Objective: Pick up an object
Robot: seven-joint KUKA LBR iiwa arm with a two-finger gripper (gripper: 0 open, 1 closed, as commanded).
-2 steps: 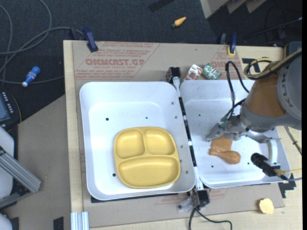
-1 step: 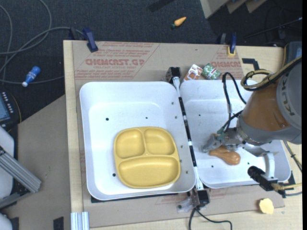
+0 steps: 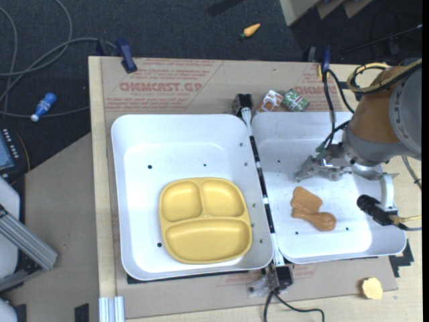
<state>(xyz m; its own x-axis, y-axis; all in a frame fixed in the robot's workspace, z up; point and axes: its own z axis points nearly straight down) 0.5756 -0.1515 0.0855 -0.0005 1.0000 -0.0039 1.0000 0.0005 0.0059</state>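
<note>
one claw, spread open, gripping nothing, above the brown toy

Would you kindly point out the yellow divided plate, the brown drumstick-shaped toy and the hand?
yellow divided plate (image 3: 204,220): camera view, middle divider.
brown drumstick-shaped toy (image 3: 310,208): camera view, its middle.
hand (image 3: 320,168): camera view, between fingertips.

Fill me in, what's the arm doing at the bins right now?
The arm reaches in from the right over the right bin, with its hand low near the bin's middle. A brown toy lies on the bin floor just in front of the hand, apart from it, so nothing has been picked up yet. The left bin holds a yellow divided tray, untouched. Whether the hand is open or shut can't be made out.
</note>
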